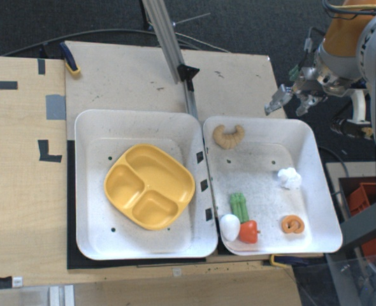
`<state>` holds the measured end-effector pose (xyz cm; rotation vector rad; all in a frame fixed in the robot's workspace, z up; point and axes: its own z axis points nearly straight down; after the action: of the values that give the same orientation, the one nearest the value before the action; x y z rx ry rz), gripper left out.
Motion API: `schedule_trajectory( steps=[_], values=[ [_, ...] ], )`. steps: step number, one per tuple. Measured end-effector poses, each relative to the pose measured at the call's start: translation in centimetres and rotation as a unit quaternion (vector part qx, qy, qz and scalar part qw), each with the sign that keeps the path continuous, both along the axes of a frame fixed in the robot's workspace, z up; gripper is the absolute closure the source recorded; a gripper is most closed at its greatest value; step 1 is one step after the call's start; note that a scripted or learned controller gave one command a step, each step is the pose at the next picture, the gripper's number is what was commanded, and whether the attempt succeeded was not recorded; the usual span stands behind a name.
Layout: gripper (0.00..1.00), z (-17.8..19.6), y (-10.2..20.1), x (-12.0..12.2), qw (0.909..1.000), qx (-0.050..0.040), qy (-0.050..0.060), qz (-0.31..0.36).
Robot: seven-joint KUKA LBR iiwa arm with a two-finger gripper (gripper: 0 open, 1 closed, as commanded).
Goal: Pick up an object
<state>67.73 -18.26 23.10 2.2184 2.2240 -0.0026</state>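
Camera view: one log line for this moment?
gripper: open, holding nothing, above right bin's far right corner | right bin: croissant, white ball, pretzel | left bin: yellow plate

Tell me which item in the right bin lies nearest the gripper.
The tan croissant, at the right bin's far edge, lies closest to the gripper. The white ball, orange ring, egg and radish lie farther toward the front.

Even, soft overhead light; the two shallow white plastic bins [79, 171] glow bright with no harsh glare. Faint shadows hug the compartmented yellow plastic plate [150, 187]. Focus slightly soft, grainy throughout.
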Motion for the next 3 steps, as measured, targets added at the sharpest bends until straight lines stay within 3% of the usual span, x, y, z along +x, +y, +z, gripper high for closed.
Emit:
schedule_trajectory(
  steps=[1,3],
  values=[
    [0.0,0.0,0.0,0.0,1.0,-0.0002,0.0,0.0],
    [0.0,-10.4,0.5,-0.3,1.0,0.0006,0.003,0.0]
  ],
)
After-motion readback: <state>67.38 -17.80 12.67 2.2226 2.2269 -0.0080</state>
